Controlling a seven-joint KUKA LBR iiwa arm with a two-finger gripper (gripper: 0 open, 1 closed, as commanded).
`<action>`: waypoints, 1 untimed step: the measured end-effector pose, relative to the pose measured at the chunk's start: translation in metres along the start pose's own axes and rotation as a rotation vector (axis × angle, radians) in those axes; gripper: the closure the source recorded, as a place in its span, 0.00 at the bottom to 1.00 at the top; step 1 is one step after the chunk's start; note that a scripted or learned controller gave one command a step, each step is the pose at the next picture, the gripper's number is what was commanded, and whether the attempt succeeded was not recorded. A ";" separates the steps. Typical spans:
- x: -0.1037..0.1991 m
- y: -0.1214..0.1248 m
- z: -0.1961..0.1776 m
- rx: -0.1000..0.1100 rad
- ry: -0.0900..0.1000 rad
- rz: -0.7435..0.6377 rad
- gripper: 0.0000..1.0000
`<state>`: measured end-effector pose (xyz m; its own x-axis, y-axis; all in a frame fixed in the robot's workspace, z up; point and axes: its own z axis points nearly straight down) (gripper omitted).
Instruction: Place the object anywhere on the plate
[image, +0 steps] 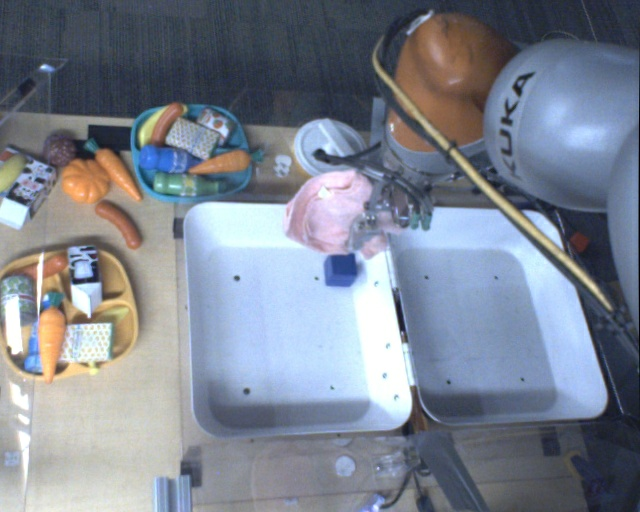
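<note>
We are looking down into a robotics lab, not a home. A grey industrial arm (560, 110) marked KUKA is reaching in from three o'clock over two shallow white bins (290, 420) that are sitting side by side on a pale wooden bench (100, 440). Toward nine and eleven o'clock, bowls of plastic toy food (190, 150) are waiting as test props, and dark carpet (200, 50) is running along twelve o'clock.

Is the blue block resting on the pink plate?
No. The blue block lies on the left bin's white floor, just below the pink plate, which sits at the bin's upper right corner.
</note>
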<state>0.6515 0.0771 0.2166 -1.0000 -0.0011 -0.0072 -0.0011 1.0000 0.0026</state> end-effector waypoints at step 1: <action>0.008 0.059 -0.008 0.000 0.001 0.000 1.00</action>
<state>0.6434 0.1360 0.2250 -1.0000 -0.0015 -0.0057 -0.0015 1.0000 0.0029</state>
